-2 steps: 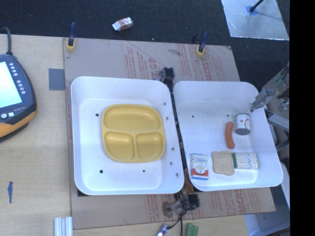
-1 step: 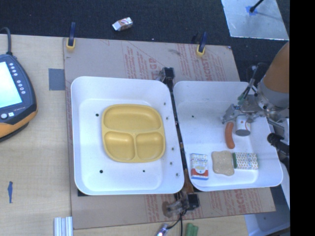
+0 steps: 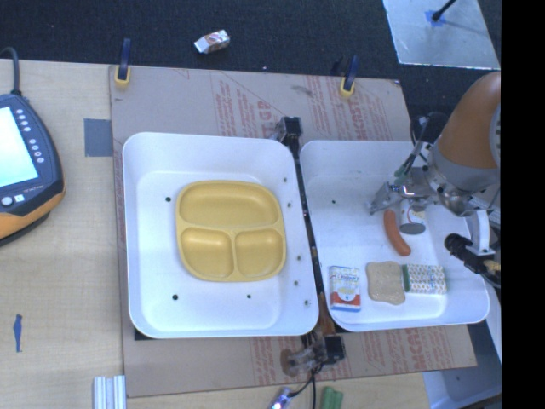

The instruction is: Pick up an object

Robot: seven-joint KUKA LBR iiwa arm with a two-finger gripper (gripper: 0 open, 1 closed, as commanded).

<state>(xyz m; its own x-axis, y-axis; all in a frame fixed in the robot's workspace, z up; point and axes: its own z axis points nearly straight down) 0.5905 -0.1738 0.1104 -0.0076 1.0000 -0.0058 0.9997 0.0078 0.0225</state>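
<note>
Nothing is lifted yet: the gripper (image 3: 407, 213) hovers just above the orange sausage-shaped toy (image 3: 396, 233); its grip state I cannot tell.

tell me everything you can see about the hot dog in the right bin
The hot dog is a small orange-red sausage shape, smooth and glossy like plastic toy food, with rounded ends. It lies flat on the floor of the right bin, tilted slightly off the vertical in the picture. The gripper hangs right beside its upper end; contact cannot be judged. It lies apart from the sponge below it.
</note>
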